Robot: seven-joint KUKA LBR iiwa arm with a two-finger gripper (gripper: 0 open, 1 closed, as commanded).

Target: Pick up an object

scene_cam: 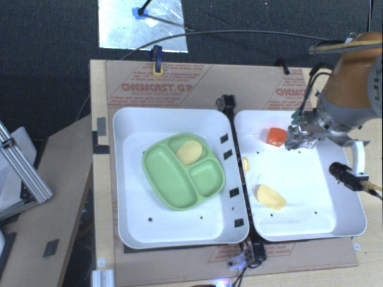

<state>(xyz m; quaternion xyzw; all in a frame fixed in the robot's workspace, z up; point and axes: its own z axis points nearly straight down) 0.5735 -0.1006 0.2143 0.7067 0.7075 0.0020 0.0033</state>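
My gripper point(297, 137) hangs low over the far part of the right bin point(335, 220), just beside the orange block point(276, 137), which sits on the bin floor to its left; whether my jaws stand wide or narrow I cannot tell from this slanted view, and nothing shows between them. The block looks small, light and stiff, with flat faces that should take a firm pinch across two opposite sides, low on its body. Nearer in the same bin lies a yellow piece point(270, 197), rounded and likely smooth, so apt to roll or slip from a pinch. In the left bin point(134, 220), a green divided tray point(173, 190) carries another pale yellow piece point(190, 152) in its far compartment.
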